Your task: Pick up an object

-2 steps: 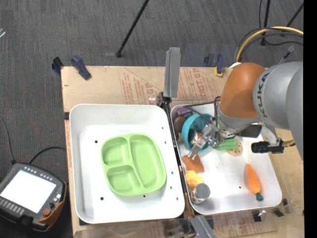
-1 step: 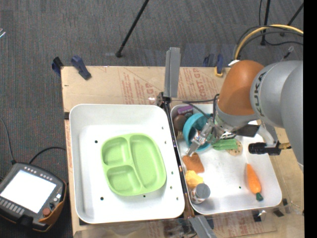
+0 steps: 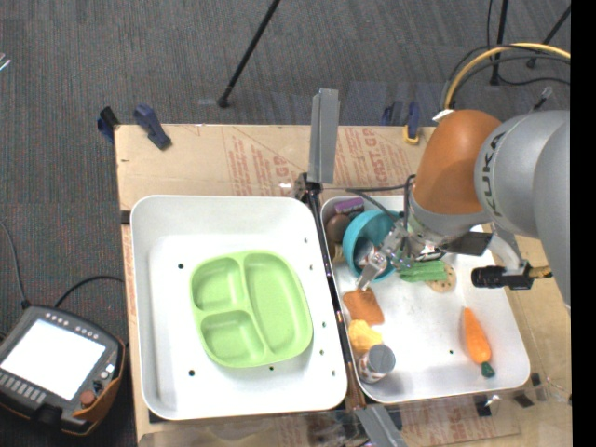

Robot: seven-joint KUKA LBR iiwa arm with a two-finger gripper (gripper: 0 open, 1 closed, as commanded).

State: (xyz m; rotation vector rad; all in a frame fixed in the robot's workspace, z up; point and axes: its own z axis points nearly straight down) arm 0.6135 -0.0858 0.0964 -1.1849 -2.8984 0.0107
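Note:
My gripper [image 3: 375, 266] hangs low over the left part of the right bin [image 3: 419, 371], at the lower rim of a teal bowl [image 3: 361, 234]. Just below it lies an orange-brown slab [image 3: 363, 307]. A green ridged item [image 3: 424, 271] and a speckled cookie [image 3: 443, 281] lie right of the gripper, partly under the wrist. Further along the bin's left side are a yellow object [image 3: 363, 335] and a grey can [image 3: 377, 362]. A carrot [image 3: 477, 337] lies at the bin's right. A purple item [image 3: 349, 205] and a brown one [image 3: 336, 224] sit behind the bowl.
The left bin [image 3: 158, 250] holds a green divided plate [image 3: 251, 307]. A grey upright post [image 3: 324, 142] stands behind the wall between the bins. The arm's orange band [image 3: 456, 170] and grey body cover the right bin's back right. A tablet controller [image 3: 56, 357] lies on the floor at left.

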